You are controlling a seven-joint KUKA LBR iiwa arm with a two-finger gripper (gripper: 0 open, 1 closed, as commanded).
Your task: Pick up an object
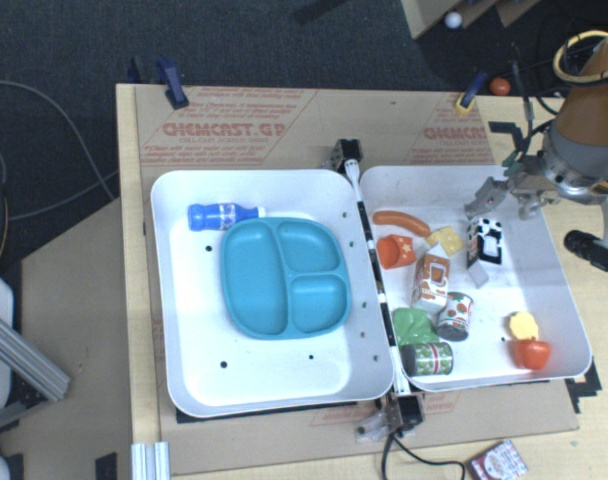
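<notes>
Claw [496,200] hovers just above black-white box [487,240] in right bin [559,268]; can't tell if open or closed. Risk: box sits near cheese wedge [446,238], could get nudged, miss.

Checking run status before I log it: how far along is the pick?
Done: the arm is over the right bin, with the gripper low at the black-and-white object.
In hand: nothing I can confirm; whether that object is gripped is unclear.
Left: a confirmed grasp and lift. The hot dog, cans and tomato lie in the bin; the blue bottle and blue tray sit in the left bin.
</notes>
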